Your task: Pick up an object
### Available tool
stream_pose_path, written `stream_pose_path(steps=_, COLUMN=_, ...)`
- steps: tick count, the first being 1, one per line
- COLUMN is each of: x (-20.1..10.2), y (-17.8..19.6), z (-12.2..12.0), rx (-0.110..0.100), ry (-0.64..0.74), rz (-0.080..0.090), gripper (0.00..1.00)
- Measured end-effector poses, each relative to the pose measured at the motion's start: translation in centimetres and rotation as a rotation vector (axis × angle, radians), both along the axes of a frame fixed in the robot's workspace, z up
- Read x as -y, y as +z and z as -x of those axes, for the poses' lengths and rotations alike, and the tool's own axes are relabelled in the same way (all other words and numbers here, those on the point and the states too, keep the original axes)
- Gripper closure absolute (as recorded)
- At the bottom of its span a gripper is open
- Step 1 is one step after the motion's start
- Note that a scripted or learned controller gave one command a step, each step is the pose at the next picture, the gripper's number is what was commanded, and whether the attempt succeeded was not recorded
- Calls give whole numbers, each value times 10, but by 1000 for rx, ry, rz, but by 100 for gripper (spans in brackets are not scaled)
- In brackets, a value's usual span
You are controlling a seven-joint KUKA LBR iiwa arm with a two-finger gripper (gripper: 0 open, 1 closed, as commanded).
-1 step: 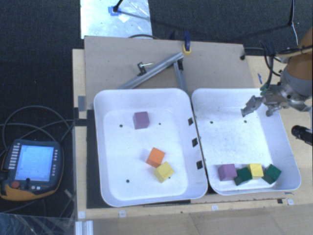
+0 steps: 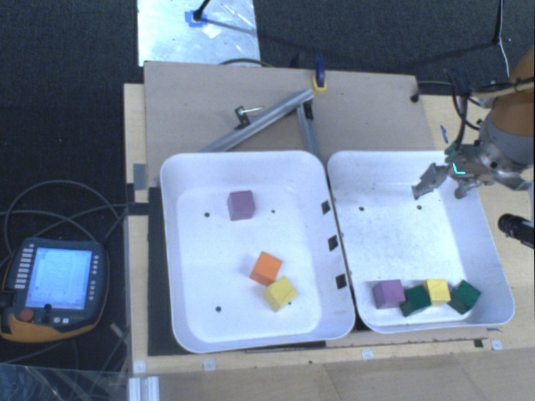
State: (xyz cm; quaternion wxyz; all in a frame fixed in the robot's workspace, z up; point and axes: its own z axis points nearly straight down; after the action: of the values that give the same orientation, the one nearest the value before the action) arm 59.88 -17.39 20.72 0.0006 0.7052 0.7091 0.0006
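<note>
My gripper [image 2: 445, 187] hangs over the upper right part of the right bin [image 2: 393, 224], open, with nothing between its fingers. Along that bin's front wall lie a purple cube [image 2: 388, 293], a dark green block [image 2: 414, 300], a yellow cube [image 2: 437, 290] and a second green block [image 2: 465, 295], close together. The left bin [image 2: 192, 249] holds a purple cube [image 2: 241, 205] near its back. An orange cube [image 2: 266, 267] touches a yellow cube [image 2: 280, 292] toward that bin's front.
A metal bar [image 2: 259, 122] lies on the brown board behind the bins. A teach pendant [image 2: 54, 286] with cables sits off the bench at left. Black clips [image 2: 333, 242] mark the seam between the bins.
</note>
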Motion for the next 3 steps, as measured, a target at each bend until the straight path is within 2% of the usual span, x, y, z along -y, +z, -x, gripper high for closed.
stream_pose_path(steps=1, x=-6, y=-43, z=-2, rx=-4, ry=0, rz=0, gripper=0)
stream_pose_path(steps=2, x=-6, y=-106, z=-2, rx=-5, ry=-3, rz=-1, gripper=0)
stream_pose_path(steps=3, x=-6, y=-117, z=-3, rx=-1, ry=-3, rz=1, gripper=0)
